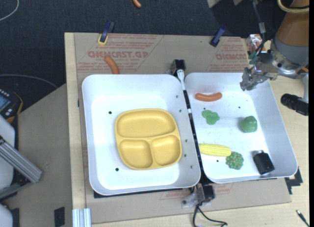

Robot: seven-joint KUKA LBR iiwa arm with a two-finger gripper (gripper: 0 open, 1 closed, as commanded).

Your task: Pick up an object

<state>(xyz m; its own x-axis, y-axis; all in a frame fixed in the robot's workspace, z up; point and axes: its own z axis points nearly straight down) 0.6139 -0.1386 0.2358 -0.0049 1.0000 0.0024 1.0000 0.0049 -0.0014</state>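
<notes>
From above, the table (147,49) shows a tan cardboard sheet printed with reddish lettering, and on it two shallow white plastic bins with rounded corners sit side by side.

The left bin (98,98) carries a smooth yellow tray (147,138), rounded in outline and moulded into three compartments: one wide section toward the far side and two smaller ones nearer the camera.

The right bin (274,123) carries the loose pieces. A slim orange-red sausage (208,95), slightly curved, lies near its far edge. Just below it sits a small knobbly green broccoli piece (211,117). Further right is a glossy, rounded green pepper (248,124). Near the front lies a long yellow corn cob (215,149) with a ridged surface, and touching its right end is a second bumpy green floret (234,160). A black, blocky object (263,162) rests at the front right corner.

The pincer (251,81), of dull grey metal, hangs over the far right corner of the right bin, well apart from every piece; whether its grip is wide or narrow cannot be told, and nothing is seen in it.

Outside the bins, another orange sausage (112,64) lies on the cardboard.
</notes>
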